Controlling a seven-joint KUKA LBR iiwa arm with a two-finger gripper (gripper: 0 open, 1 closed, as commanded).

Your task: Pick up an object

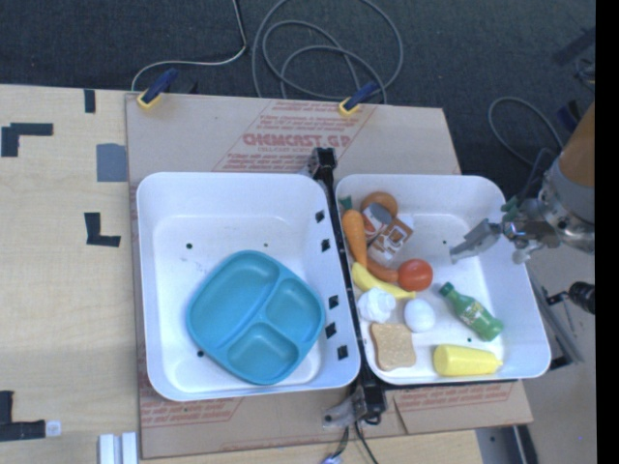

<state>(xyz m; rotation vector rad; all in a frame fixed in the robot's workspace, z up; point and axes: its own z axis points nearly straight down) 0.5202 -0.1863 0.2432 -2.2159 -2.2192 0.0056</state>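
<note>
1. Left bin (155, 259) holds a blue divided tray (254, 315).
2. Right bin (455, 189) — toy food crowded along its left and near sides: carrot (354, 236), tomato (415, 275), green bottle (471, 311), bread slice (393, 345).
3. Gripper (481, 236) over the right rim — fingers look parted, apparently holding nothing.

Two white bins (155, 201) on tan cardboard printed with red lettering (290, 141). In the left, a sky-blue divided plate (254, 315). In the right: orange carrot (355, 235), yellow banana (372, 280), red tomato (415, 275), white egg (420, 314), white garlic bulb (376, 305), tan bread slice (393, 345), yellow corn-like piece (467, 360), green bottle with white label (472, 311), brown and white carton (389, 236). Grey metal gripper (476, 241) under an orange band (592, 153). Pale wood bench with black marks (58, 211). Blue-and-yellow clamps (158, 89).
</note>
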